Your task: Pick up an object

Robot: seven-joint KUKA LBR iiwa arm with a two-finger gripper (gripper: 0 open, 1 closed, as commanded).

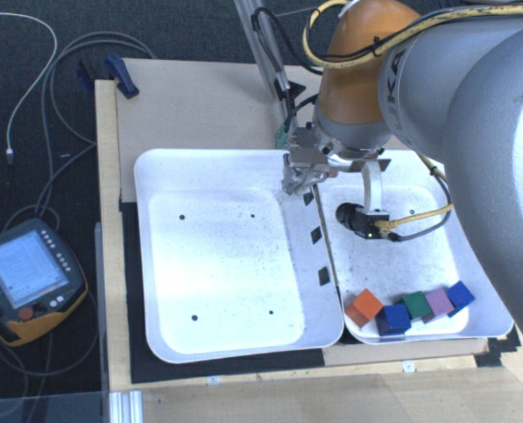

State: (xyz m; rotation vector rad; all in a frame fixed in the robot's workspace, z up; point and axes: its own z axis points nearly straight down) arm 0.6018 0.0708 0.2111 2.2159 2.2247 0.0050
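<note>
Several small cubes lie in a row along the front edge of the right bin (416, 258): an orange cube (364, 307), a blue cube (393, 320), a green cube (416, 306), a purple cube (439, 302) and a second blue cube (460, 295). My gripper (298, 176) hangs at the far end of the ridge between the two bins, well behind the cubes and up-left of them. Nothing shows in its grasp. The orange wrist band (363, 60) and the grey arm cover the right bin's back right part.
The left bin (217, 263) lies left of the ridge, bare white with dark specks. A black fitting with a yellow cable (360, 220) hangs over the right bin. A teach pendant (24, 276) and cables lie off the bench at left. A blue clamp (121, 76) grips the back-left corner.
</note>
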